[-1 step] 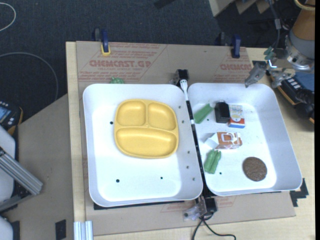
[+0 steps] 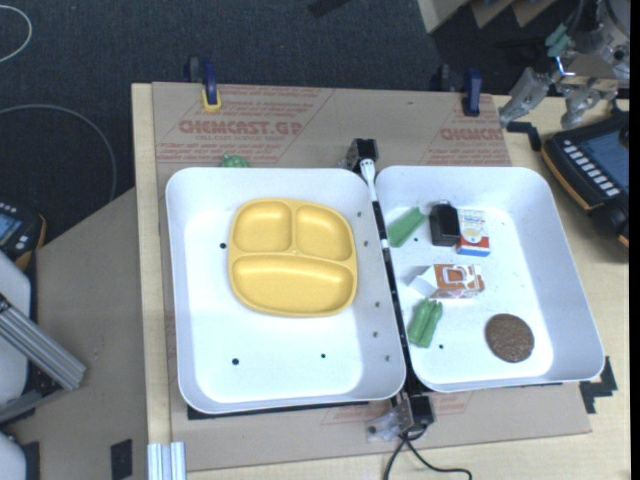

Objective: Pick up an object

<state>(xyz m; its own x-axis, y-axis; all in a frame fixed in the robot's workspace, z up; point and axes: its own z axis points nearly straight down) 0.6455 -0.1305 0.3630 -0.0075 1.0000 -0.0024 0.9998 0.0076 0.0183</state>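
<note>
I see a brown round cookie [image 2: 510,337] near me in the right bin [image 2: 570,298], with green pieces [image 2: 424,322] beside it. Far back, my gripper [image 2: 560,73] waits off the bins. I cannot tell its grip.

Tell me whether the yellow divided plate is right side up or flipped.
Right side up. The yellow divided plate lies flat in the left bin with its three hollow compartments facing up, nothing in them.

Right bin [image 2: 560,268]: two green pieces [image 2: 405,226] [image 2: 424,322], black block [image 2: 443,224], small carton [image 2: 473,232], orange packet [image 2: 458,280], brown disc [image 2: 510,337] (lying flat). Left bin [image 2: 200,298]: yellow divided plate [image 2: 293,257].
</note>
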